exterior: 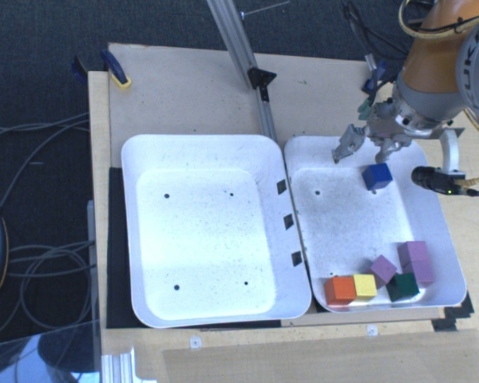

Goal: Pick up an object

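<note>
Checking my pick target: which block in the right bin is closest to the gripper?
The blue block, alone near the bin's far end just below the gripper. The other blocks are clustered at the near edge.

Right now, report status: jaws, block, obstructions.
Gripper above right bin, far end. Blue block just below it, grasp unconfirmed. Other blocks clustered at near corner, well apart.

Small blue cube point(377, 176), tilted, at the right bin's point(335, 238) far end.
</note>
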You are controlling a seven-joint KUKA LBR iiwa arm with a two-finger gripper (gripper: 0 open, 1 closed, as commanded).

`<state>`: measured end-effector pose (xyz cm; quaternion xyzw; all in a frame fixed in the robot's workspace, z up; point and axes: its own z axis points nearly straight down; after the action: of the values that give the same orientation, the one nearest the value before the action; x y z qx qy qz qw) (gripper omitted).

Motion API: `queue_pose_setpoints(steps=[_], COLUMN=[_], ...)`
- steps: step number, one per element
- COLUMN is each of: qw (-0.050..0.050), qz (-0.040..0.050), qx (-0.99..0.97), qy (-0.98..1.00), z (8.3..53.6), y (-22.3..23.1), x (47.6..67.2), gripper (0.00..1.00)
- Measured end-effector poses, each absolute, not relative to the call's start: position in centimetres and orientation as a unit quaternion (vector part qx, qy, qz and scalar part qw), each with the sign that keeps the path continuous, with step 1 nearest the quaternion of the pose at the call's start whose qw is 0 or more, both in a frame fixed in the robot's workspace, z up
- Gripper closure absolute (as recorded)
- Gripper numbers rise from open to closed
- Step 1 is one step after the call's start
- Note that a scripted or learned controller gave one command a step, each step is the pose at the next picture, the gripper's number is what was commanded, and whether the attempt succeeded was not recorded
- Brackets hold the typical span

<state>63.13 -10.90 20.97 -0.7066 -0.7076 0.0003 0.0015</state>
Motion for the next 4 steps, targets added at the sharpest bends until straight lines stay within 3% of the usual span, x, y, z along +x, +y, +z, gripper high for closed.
queue_pose_setpoints(steps=[1, 3, 4], qw=[0.001, 0.003, 0.002], qz=[0.0003, 0.0022, 0.0012], qx=[-0.707, -0.707, -0.707], qy=[-0.708, -0.707, -0.707], z=[21.0, 11.3, 9.9], y=[-10.9, -11.4, -11.4], x=[63.1, 63.7, 63.7], gripper=[0.00, 0.00, 0.00])
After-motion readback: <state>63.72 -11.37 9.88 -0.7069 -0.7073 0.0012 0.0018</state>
